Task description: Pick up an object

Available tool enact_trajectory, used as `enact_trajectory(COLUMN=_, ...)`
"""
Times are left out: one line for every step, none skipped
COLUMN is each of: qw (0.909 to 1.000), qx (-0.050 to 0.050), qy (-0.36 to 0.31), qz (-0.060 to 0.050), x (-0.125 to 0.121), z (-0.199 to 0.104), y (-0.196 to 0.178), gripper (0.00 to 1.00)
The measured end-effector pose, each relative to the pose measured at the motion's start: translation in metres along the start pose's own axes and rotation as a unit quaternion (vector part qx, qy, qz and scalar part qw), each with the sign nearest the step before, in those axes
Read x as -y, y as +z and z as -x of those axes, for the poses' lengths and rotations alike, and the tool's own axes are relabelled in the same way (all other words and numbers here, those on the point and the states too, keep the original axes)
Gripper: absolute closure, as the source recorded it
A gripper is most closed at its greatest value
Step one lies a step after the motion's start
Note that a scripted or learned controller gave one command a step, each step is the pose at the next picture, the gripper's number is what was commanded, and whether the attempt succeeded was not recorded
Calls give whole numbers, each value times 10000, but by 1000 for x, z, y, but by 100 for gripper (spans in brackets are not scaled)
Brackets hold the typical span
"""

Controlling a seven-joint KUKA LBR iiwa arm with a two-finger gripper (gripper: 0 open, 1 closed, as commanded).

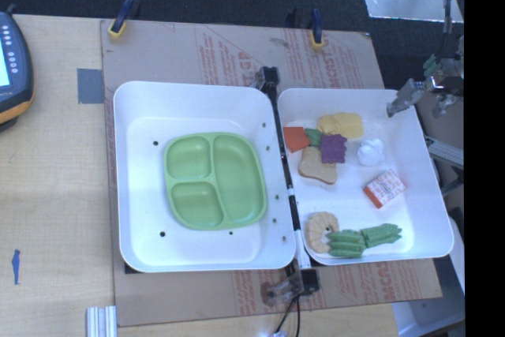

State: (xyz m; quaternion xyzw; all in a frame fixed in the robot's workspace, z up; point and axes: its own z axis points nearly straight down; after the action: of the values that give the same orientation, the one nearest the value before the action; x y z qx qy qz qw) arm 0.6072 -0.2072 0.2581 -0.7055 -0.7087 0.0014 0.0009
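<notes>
The right bin [422, 170] holds several toy foods: a yellow piece [341, 124], an orange-red piece [296, 139], a purple piece [333, 147], a toast-shaped slice [318, 167], a white lump [370, 151], a red-and-white packet [384, 189], a beige ridged piece [321, 226] and green bean pods [363, 239]. My gripper [407, 96] hangs at the bin's far right corner, above the rim and apart from all of the foods. Nothing shows in its grasp.
The left bin [134, 170] carries a light green divided plate [215, 180]. Both bins rest on a cardboard sheet [197, 51] held by clamps. A handheld control pad [12, 63] lies at the bench's far left.
</notes>
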Motion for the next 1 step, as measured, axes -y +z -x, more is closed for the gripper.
enact_trajectory(qw=10000, qx=-16, qy=-29, qz=-34, x=-2, z=-65, y=101, gripper=0)
